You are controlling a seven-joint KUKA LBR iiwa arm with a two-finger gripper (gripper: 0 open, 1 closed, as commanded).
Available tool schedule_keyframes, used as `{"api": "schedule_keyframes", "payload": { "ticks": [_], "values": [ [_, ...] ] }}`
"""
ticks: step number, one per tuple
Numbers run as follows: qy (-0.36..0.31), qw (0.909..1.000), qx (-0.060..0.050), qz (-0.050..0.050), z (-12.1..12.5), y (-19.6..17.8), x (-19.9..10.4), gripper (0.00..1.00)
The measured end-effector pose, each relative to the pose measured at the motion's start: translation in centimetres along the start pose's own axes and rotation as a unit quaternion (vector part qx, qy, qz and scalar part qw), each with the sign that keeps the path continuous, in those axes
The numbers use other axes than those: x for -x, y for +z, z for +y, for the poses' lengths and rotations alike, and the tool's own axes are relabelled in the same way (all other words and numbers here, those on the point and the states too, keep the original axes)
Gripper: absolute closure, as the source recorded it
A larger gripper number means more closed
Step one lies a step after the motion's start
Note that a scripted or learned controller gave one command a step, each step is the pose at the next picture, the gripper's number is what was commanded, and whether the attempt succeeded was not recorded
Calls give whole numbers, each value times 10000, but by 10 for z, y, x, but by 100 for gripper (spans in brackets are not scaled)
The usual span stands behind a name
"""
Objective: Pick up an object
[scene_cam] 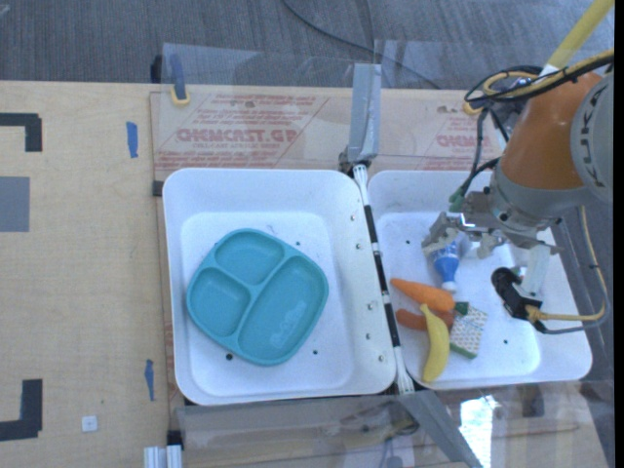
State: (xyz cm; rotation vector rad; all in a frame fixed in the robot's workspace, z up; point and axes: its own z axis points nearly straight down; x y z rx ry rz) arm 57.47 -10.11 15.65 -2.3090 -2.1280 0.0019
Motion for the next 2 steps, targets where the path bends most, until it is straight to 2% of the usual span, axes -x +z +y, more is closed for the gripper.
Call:
{"api": "schedule_keyframes", "payload": {
  "ticks": [1, 2],
  "values": [
    [144, 9999, 41, 1, 28, 68, 19, 0],
    [178, 9998, 65, 5, 29, 57, 22, 100]
  ]
}}
